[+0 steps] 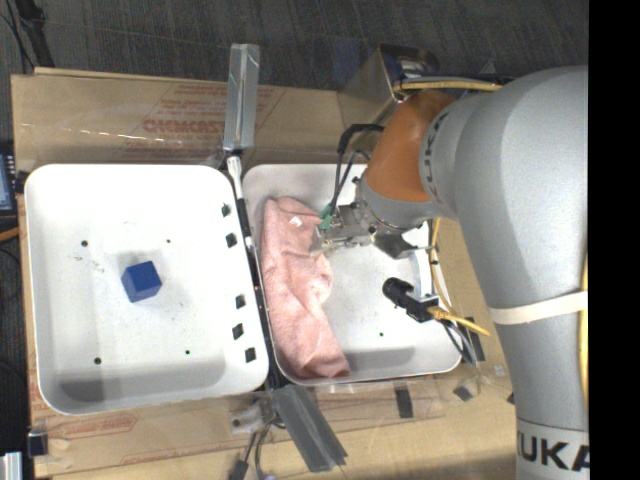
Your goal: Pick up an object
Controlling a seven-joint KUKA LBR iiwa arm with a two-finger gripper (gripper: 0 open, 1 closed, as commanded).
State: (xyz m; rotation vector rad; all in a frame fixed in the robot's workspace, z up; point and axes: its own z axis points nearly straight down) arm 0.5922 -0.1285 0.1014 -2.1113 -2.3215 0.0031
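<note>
1. Nearest the cam: grey metal bracket [305, 433] at the bench [90, 423] front edge, just below the spot where the 2 bins meet.
2. L bin [60, 368] & R bin [410, 363]: both white & shallow, side by side. Their walls meet along a seam w/ small black clips [240, 308] on it.
3. Towel [300, 298]: pink, crumpled. It lies in R bin along the wall next to the seam, from the near wall up past mid-bin, flat on the floor.
4. Cube [142, 280]: blue, small, alone in L bin at approx mid-floor. Well apart from towel & from my tool.
5. My tool [333, 230]: down in R bin at the towel's far right edge. Touching the cloth or just above it, can't tell which. Can't tell either whether it's spread or pressed together.
6. My arm [520, 198]: grey, comes in from view right & covers R bin's right side. Orange band [400, 158] sits above the wrist, over the bin's far right part.
7. Farthest: grey metal bar [241, 93] at the seam's far end, lying across brown cardboard [120, 108] behind the bins.
</note>
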